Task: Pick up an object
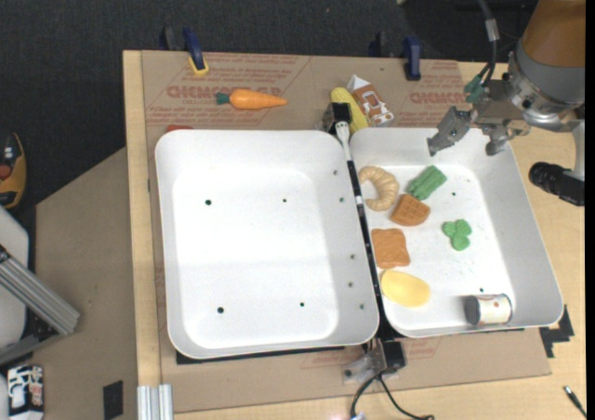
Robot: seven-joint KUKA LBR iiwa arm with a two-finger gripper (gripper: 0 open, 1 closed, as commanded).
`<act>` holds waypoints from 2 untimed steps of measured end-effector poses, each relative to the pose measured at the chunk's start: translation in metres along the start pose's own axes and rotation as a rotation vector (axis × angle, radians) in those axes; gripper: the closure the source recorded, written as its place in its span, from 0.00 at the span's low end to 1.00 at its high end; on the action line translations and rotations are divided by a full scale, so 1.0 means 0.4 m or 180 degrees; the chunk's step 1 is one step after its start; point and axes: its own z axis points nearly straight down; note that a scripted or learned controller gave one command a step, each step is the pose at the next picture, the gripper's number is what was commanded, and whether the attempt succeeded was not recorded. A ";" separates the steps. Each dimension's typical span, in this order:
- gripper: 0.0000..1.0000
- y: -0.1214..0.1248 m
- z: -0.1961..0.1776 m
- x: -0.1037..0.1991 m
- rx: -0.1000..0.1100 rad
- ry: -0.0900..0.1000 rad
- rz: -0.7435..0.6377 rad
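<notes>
**Asker:** Where does the arm sit, taking the right bin (521,223) as the reference?

**Describer:** The grey arm with its orange band comes in from the upper right, and its gripper (474,137) hangs over the right bin's far edge. Its two dark fingers are spread wide apart, one toward the bin's middle and one toward its far right corner, with nothing between them.

**Asker:** What lies inside that bin?

**Describer:** Seven small toy foods. A pale croissant (379,187) rests against the bin's left wall. Just right of it is a green ridged vegetable (427,182), the item nearest the gripper, though clearly apart from it. Touching the croissant's lower right is an orange waffle piece (410,212). A square orange cracker (390,247) sits below that, and a yellow lemon-like lump (405,288) lies nearer the bin's front edge. A small green piece (456,233) is in the bin's middle, and a grey-and-cream can (489,308) lies on its side in the front right corner.

**Asker:** And outside the right bin?

**Describer:** To its left, touching along the shared edge, is the left bin (186,223). Beyond the bins, on the cardboard sheet (139,130), a toy carrot (253,99) lies well to the left, and a banana (348,104) and a small brown carton (372,104) sit just behind the right bin's far left corner.
</notes>
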 end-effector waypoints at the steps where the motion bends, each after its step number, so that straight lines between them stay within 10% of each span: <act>1: 0.00 0.081 0.502 0.021 -0.0019 -0.0017 -0.0007; 2: 1.00 0.092 0.445 0.019 -0.0062 -0.0017 0.0001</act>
